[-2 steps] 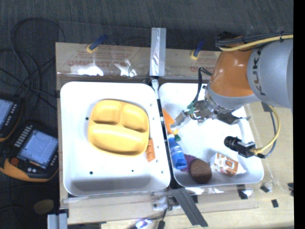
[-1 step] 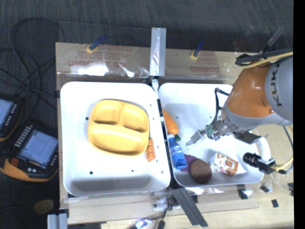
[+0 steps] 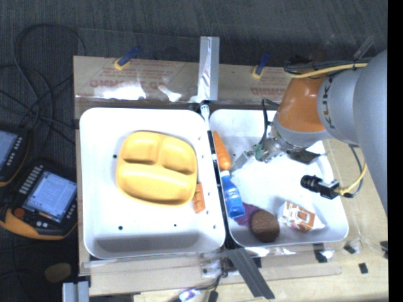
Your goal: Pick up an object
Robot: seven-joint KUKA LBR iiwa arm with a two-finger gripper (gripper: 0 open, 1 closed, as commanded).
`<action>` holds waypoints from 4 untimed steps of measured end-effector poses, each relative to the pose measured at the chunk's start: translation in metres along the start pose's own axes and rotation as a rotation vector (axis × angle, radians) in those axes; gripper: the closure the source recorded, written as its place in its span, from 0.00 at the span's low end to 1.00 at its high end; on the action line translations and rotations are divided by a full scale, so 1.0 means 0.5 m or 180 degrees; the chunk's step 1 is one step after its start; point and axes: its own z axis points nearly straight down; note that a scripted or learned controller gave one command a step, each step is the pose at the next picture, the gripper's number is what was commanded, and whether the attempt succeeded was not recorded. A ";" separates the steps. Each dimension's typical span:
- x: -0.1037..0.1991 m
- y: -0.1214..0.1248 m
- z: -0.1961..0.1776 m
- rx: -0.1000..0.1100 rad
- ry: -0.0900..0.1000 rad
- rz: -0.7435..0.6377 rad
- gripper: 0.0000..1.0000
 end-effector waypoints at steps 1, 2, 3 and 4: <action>-0.037 0.108 0.002 0.0000 -0.0004 -0.0322 0.00; -0.035 0.112 -0.020 -0.0017 0.0003 -0.0321 1.00; 0.066 0.128 -0.189 0.0031 0.0004 -0.0833 1.00; 0.214 -0.019 -0.188 0.0039 0.0014 0.0290 1.00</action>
